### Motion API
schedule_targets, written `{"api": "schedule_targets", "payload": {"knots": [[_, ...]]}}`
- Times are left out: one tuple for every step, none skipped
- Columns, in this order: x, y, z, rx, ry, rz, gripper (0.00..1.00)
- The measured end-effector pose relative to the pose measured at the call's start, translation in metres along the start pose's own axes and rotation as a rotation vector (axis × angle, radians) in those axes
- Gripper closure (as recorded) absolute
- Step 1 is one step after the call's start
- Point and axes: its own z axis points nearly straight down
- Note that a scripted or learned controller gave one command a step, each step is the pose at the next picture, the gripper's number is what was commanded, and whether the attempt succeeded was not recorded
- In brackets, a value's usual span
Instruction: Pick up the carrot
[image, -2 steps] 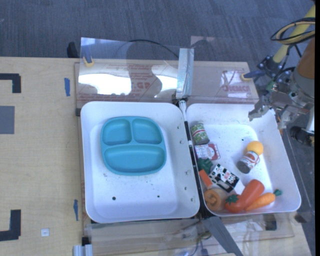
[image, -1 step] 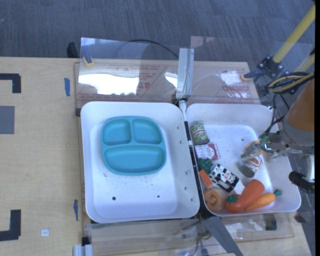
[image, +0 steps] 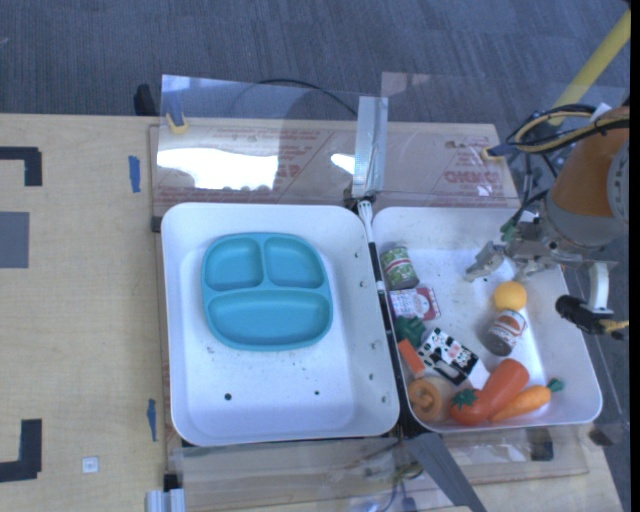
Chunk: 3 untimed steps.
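From the fixed overhead camera, the grey arm with its orange band enters at the upper right of the frame, and its two-finger tool (image: 497, 258) hangs over the upper part of the right shallow white bin (image: 583, 362); whether the tool is spread or pressed together I cannot tell, and nothing is seen held in it. The long orange carrot with a green tip (image: 522, 402) lies at the lower right of that bin, touching a fatter red-orange carrot-shaped vegetable (image: 497, 385). Near them sit a small yellow lemon-like fruit (image: 510, 295), a small labelled jar (image: 506, 331) and a black-and-white patterned box (image: 447, 354). The left white bin (image: 190, 380) holds a blue sectioned plate (image: 266, 290). A good pick likely means travelling toward the lower right, descending across the carrot's narrow width, clear of its neighbour.
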Motion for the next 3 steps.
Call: {"api": "schedule_targets", "payload": {"knots": [[-0.001,-0.029,-0.001,0.000,-0.001,0.004,0.00],[-0.007,-0.028,-0.012,-0.005,-0.012,0.009,1.00],[0.037,-0.048,-0.002,-0.006,-0.017,0.334,1.00]]}}
